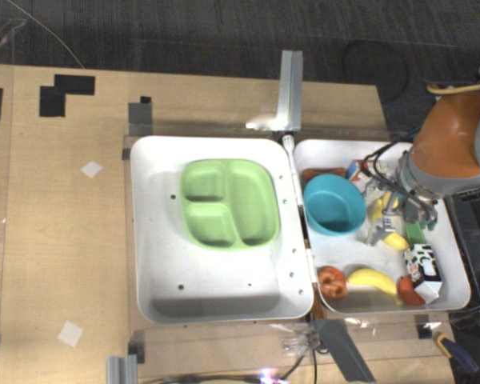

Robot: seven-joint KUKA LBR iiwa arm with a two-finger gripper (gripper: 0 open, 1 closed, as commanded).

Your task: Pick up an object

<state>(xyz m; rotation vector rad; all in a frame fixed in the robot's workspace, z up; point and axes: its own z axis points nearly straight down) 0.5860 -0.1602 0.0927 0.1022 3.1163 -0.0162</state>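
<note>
My gripper (386, 224) hangs low in the right bin (462, 290); I cannot tell its spread.
Smooth blue bowl (334, 203), curved banana (373, 280), green divided tray (228, 202), wooden bench (56, 238).

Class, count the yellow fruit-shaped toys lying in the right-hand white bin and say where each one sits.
2. A long yellow toy banana lies along the right bin's front edge; a small yellow lemon-like piece sits just under the arm's gripper. Others may be hidden beneath the arm.
</note>
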